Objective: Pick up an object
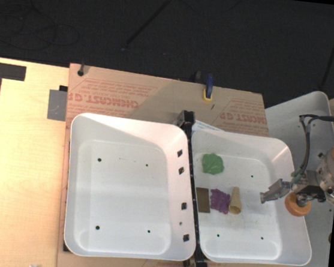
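the end effector (pixel 276 191) sits over the right edge of the right bin (pixel 260 256). whether it is open or closed cannot be told at this resolution, and no object shows in its grasp.

candidate objects lie in a cluster to the left of the end effector, toward the divider between the bins:
- tan piece (pixel 235 200): nearest to the end effector, just left of it and slightly lower. short, roughly cylindrical, long axis running near-far across the bin.
- purple lump (pixel 220 200): touching the tan piece on its left. irregular, wrinkled, apparently soft.
- brown block (pixel 203 200): left of the purple lump, touching or nearly so. flat, rectangular, long axis near-far.
- green lump (pixel 213 163): apart from the cluster, farther back. rounded, matte, probably soft.

judgement: the coming move is a leftward travel. the tan piece is the closest target, but its contact with the purple lump may obstruct a clean grasp. the green lump stands isolated.

the left bin (pixel 82 234) is smooth white plastic.
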Motion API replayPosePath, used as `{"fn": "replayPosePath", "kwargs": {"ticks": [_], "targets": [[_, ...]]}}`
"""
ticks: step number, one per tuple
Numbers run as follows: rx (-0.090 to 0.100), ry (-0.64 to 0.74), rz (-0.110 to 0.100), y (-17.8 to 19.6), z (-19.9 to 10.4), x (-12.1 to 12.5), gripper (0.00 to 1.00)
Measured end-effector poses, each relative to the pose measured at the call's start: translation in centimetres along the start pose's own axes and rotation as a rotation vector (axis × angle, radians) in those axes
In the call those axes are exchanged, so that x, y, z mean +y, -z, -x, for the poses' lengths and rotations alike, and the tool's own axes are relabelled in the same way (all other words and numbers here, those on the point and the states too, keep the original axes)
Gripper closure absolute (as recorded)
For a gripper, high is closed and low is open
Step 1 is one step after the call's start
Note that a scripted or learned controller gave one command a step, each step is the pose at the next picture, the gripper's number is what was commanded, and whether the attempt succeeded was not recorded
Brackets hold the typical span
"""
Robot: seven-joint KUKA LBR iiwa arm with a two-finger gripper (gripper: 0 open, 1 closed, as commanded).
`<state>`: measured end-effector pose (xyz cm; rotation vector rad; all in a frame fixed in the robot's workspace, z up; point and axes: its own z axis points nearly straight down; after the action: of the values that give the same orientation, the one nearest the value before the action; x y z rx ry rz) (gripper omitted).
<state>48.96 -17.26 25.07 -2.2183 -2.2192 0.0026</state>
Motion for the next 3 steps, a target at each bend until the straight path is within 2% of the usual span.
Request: {"fn": "replayPosePath", "kwargs": {"ticks": [1, 2, 3], "targets": [[-0.009, -0.003, 0.016, 13.8, 4.3, -1.4, 0.0], [-0.002, -0.002, 0.001, 14.1, 4.2, -1.4, 1.0], [0.004, 0.003, -0.007, 5.7, -1.0, -1.5, 1.0]]}}
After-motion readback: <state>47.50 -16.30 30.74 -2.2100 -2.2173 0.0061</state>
